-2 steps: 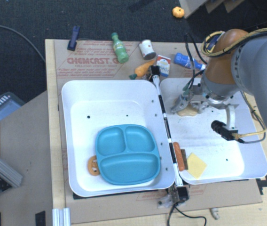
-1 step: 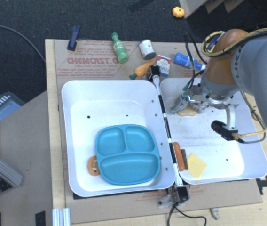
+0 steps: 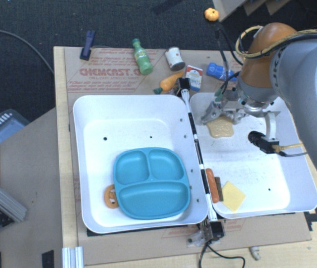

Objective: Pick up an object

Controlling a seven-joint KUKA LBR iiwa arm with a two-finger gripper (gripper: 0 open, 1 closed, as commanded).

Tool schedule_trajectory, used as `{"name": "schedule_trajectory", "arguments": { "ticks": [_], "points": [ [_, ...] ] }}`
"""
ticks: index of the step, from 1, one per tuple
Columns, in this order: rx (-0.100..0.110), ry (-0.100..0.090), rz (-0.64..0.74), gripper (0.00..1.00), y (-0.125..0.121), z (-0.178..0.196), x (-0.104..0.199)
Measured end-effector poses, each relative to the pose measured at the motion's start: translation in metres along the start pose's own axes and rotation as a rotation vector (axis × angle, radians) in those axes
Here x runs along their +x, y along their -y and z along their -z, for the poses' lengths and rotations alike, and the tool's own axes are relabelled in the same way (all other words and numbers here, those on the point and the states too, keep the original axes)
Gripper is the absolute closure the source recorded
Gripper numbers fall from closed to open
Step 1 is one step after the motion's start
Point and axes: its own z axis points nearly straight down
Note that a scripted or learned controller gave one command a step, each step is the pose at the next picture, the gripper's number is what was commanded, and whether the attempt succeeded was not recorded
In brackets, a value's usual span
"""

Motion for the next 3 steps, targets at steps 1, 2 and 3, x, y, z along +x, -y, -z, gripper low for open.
{"name": "schedule_trajectory", "arguments": {
  "ticks": [1,2,3],
  "points": [
    [-0.003,0.001,0.0,1.0,-0.001,0.011,0.0],
    [0.0,-0.001,0.0,1.0,0.047,0.112,0.042],
    [0.005,-0.002,0.0,1.0,0.077,0.128,0.073]
  ]
}}
